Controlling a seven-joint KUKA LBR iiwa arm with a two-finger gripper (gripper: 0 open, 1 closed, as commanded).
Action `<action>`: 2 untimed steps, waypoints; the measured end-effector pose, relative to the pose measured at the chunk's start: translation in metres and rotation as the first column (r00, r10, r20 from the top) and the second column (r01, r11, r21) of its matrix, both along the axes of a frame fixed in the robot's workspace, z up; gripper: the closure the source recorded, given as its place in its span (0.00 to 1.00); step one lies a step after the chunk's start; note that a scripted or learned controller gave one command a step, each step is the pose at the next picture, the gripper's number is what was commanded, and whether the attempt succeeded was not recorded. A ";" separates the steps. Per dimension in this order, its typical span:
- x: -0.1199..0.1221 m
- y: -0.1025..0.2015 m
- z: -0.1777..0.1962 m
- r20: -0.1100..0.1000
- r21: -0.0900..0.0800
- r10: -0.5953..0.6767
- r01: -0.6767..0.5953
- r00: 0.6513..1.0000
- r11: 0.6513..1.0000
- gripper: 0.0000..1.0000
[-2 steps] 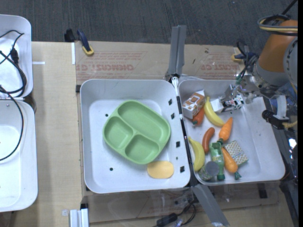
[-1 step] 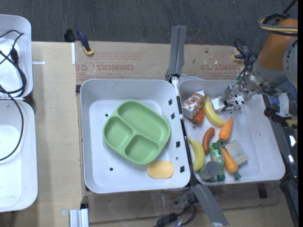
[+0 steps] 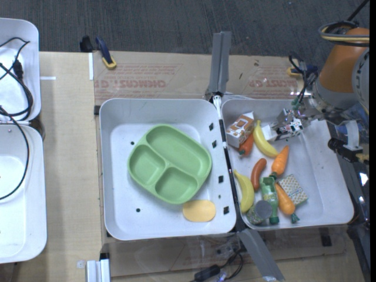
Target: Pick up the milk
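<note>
The milk is a small orange-and-white carton in the upper left corner of the right bin, close to the divider between the bins. A red pepper lies against its lower side and a banana lies just to its right. My gripper hangs over the upper middle of the right bin, to the right of the banana and well apart from the milk. Nothing can be seen held in it.
The right bin also holds two carrots, a second banana, a green bottle, a cracker and a tin. In the left bin lie a green divided plate and a yellow oval piece.
</note>
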State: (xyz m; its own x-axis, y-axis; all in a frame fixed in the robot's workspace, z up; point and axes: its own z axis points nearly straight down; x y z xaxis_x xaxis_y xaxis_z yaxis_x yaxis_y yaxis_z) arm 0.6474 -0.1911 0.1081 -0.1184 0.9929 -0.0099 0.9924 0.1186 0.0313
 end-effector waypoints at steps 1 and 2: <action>0.001 -0.006 0.013 0.007 -0.010 -0.003 0.003 1.000 1.000 1.00; 0.001 -0.006 0.013 0.007 -0.010 -0.004 0.004 1.000 1.000 0.00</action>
